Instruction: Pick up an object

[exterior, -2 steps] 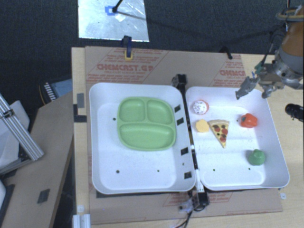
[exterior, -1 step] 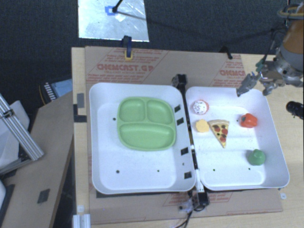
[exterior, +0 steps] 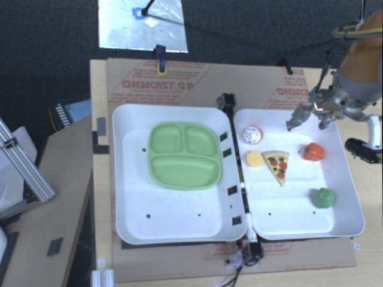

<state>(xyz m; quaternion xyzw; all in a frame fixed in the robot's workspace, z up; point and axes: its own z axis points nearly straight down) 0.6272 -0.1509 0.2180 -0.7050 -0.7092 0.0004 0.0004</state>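
Arm poised over the far right corner of the right bin (exterior: 344,202), nothing in its grasp.

The gripper (exterior: 310,119) hangs with its jaws spread wide and nothing between them, above bare bin floor. Just near of it lies a red pepper (exterior: 312,152); left of that sit a pizza slice (exterior: 277,165), a yellow piece (exterior: 255,158) and a white-and-pink round toy (exterior: 252,135). A green pepper (exterior: 323,198) rests near the right wall. The left bin (exterior: 128,220) holds a green divided plate (exterior: 183,155).
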